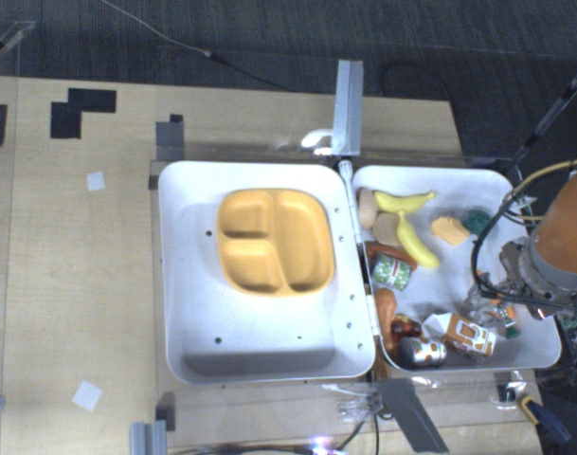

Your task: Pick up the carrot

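The carrot (386, 304) is a short orange piece lying against the left wall of the right bin (544, 354), just below a green-labelled packet (393, 272). My gripper (494, 307) hangs low over the right side of that bin, under the grey wrist and orange band (565, 224). It is well to the right of the carrot, and close above a small orange-and-white carton (470, 337). Cables and the wrist hide most of the gripper.
The right bin also holds two yellow bananas (413, 224), a tan wedge (448, 229), a teal item (477, 220), and a dark can (423, 351) near the front. The left bin (189, 282) holds a yellow divided tray (274, 240).
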Controlling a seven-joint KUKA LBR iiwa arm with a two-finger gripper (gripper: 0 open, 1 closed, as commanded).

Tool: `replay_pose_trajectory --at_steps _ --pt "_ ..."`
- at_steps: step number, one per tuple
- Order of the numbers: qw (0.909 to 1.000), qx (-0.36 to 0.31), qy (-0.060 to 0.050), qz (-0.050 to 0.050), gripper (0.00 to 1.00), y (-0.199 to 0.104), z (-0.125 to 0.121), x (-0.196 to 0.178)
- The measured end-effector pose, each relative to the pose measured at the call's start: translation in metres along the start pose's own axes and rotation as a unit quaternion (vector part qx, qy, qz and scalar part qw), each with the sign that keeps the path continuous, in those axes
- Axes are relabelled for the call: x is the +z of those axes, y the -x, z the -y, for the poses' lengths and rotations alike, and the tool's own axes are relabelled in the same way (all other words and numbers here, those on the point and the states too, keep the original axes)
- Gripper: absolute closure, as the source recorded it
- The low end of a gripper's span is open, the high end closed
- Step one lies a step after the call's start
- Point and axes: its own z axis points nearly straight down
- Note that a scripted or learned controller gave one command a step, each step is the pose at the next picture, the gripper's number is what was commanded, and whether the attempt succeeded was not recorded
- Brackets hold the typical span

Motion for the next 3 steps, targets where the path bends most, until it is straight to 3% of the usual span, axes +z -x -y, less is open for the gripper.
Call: replay_pose_trajectory --at_steps 1,2,3 --pt "0.9843 -0.177 -0.001 0.001 1.0 0.037 -0.036 0.0" --pt "0.9856 -0.169 -0.001 0.0 1.0 0.009 0.004 0.0" --pt "0.9855 -0.17 0.0 0.0 0.0 0.01 0.003 0.001"
